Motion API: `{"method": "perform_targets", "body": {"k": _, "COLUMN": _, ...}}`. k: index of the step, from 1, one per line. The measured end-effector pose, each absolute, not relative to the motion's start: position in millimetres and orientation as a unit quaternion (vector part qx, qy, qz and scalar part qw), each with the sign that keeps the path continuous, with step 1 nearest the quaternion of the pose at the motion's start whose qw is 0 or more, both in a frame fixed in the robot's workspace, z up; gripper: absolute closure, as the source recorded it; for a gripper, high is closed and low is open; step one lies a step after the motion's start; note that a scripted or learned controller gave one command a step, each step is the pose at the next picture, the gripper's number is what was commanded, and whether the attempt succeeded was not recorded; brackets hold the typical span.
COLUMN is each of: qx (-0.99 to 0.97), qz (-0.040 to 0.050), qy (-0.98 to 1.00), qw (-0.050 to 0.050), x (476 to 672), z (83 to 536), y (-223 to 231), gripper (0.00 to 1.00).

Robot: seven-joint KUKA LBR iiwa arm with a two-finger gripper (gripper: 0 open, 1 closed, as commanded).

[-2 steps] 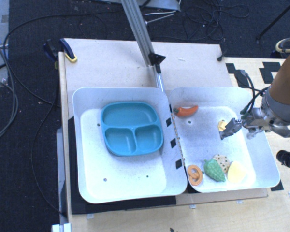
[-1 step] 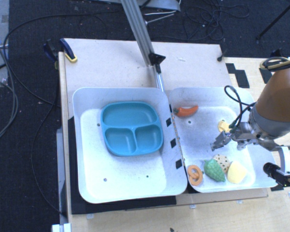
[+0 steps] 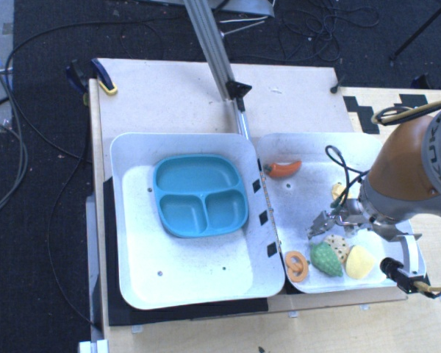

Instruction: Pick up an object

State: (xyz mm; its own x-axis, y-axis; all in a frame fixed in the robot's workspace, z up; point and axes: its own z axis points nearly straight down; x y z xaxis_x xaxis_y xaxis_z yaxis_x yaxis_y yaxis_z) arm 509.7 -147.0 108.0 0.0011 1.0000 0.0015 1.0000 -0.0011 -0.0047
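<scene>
While the grey arm [image 3: 408,175] with its orange band reaches in from the right over the right-hand bin [image 3: 309,179], its gripper [image 3: 331,225] sits low inside that bin, just above a cluster of small objects at the bin's near edge; whether the jaws are released or clenched cannot be told, since they are small and blurred against the bin floor. Just below the gripper lie a green lumpy object [image 3: 325,259], a pale speckled piece [image 3: 339,247] touching it, and a yellow rounded object [image 3: 359,262] beside them. An orange ring-shaped object [image 3: 296,265] rests near the bin's left wall, and an orange-red elongated object [image 3: 283,168] lies well apart at the far side. The left-hand bin [image 3: 132,219] holds a blue divided tray [image 3: 201,195]. Both bins rest on the pale worktop [image 3: 176,98].
</scene>
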Motion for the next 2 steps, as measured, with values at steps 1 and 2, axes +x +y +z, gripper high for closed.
{"method": "perform_targets", "body": {"k": 1, "qx": -0.708, "qz": -0.0002, "qy": -0.707, "qw": -0.001, "x": 510.5, "z": 94, "y": -147, "gripper": 0.0}}
{"method": "perform_targets", "body": {"k": 2, "qx": -0.708, "qz": -0.0013, "qy": -0.706, "qw": -0.005, "x": 512.2, "z": 106, "y": -149, "gripper": 1.0}}
